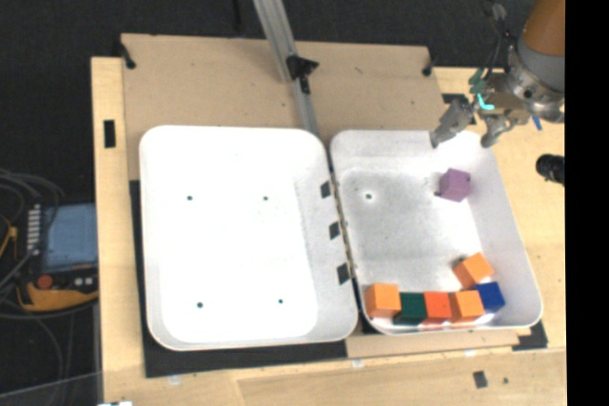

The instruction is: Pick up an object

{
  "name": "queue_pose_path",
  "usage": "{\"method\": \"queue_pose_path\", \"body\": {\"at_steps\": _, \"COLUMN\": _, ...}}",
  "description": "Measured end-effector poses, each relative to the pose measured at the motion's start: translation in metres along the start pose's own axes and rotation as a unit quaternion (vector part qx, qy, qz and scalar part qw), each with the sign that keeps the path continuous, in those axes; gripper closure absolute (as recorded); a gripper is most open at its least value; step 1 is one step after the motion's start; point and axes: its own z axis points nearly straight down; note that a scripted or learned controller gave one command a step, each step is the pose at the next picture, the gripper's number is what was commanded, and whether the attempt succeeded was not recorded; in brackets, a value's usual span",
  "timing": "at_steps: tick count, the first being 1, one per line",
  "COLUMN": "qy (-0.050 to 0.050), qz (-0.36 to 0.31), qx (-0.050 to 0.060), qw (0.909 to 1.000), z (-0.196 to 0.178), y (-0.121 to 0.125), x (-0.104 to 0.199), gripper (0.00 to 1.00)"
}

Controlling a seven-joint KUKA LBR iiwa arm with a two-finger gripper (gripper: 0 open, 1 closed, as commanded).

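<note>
Two white bins: left bin (162,233) plain white with four small dark dots, right bin (404,147) white with a grey speckled smudge over its floor. Purple cube (455,184) in the upper part of the right bin. Along that bin's lower edge: orange cube (383,299), dark green cube (412,306), red-orange cube (438,304), orange cube (467,304), blue cube (491,296), and another orange block (474,268) just above. Pale tan wooden bench (109,204) on a black floor. Grey gripper (471,130) with a teal glint, orange band on the arm (544,14) at upper right. Blue box (71,236) at the left edge.
</note>
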Motion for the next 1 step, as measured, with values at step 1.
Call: {"method": "queue_pose_path", "body": {"at_steps": 1, "qy": -0.001, "qz": -0.001, "qx": -0.002, "qw": 1.0000, "z": -0.0030, "y": 0.0006, "x": -0.0004, "gripper": 0.00}}
